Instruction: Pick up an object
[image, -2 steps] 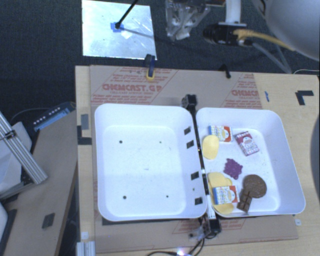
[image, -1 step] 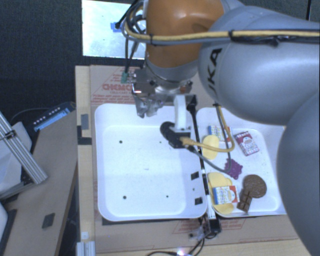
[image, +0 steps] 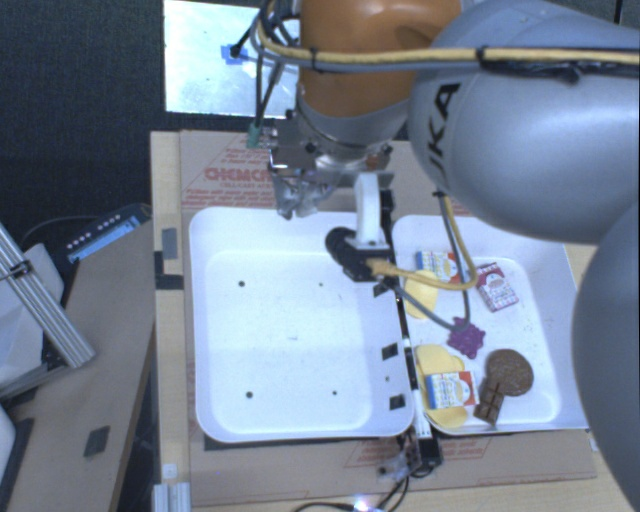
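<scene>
Reaching in from the right, the grey arm (image: 540, 110) with its orange band fills the far right of the scene and ends over the far edge of the left bin (image: 290, 340). The gripper (image: 297, 200) hangs there above the far rim, towards the wall the two bins share. Whether it is released or clenched cannot be told from this angle, and nothing is seen in its grasp.

Both white bins sit side by side on a cardboard sheet (image: 225, 175) with red print. The right bin (image: 545, 330) holds every loose object.

- A yellow-and-white packet (image: 447, 388) lies at the near left of this bin.
- A second pale packet (image: 437, 264) lies at the far left, just beside the shared wall and partly crossed by a yellow cable.
- A round brown disc (image: 509, 370) rests right of the near packet.
- A red-and-white packet (image: 497, 287) lies tilted towards the far right.
- A purple piece (image: 466, 337) sits between the far and near packets.
- A small dark brown bar (image: 489, 405) touches the near side of the disc.
</scene>
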